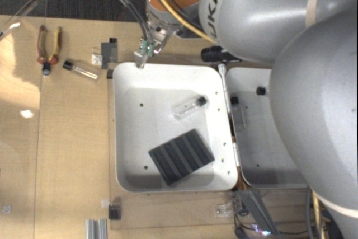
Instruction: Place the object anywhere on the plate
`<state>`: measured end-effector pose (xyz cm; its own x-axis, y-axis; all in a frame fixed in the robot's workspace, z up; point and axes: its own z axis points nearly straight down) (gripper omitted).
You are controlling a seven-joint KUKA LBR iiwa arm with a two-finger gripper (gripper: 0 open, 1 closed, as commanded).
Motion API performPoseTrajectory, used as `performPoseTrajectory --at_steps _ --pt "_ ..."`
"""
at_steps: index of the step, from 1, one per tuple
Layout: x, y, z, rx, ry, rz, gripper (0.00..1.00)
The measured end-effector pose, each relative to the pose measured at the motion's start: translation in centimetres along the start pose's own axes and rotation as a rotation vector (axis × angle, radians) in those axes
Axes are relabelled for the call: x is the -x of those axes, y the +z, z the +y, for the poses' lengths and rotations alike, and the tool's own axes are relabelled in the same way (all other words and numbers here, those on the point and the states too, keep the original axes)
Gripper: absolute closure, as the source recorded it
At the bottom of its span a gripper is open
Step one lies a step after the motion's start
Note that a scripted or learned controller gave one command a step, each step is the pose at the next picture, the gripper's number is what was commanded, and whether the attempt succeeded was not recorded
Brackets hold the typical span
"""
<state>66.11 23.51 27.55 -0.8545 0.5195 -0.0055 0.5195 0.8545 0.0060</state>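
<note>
A clear vial with a black cap (189, 106) lies on its side in the middle of the left bin (126, 120). The plate (182, 156), black, ribbed and rectangular, lies flat in the front part of the same bin, turned at an angle. My gripper (144, 53) hangs over the bin's far left corner, beyond and left of the vial and well clear of both it and the plate. I see nothing held in it.
The grey arm covers most of the right bin (251, 137), where a small black piece (260, 90) and a clear tube (239, 115) show. On the bench to the left lie red-handled pliers (48, 47), another vial (81, 70) and a black clamp (109, 52).
</note>
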Motion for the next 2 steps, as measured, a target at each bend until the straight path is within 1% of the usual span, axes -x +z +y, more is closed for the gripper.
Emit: performPoseTrajectory --at_steps 1,2 --pt "0.0 -1.2 0.1 0.005 -0.002 -0.004 1.00" --pt "-0.9 13.7 -0.5 -0.005 0.333 0.005 1.00"
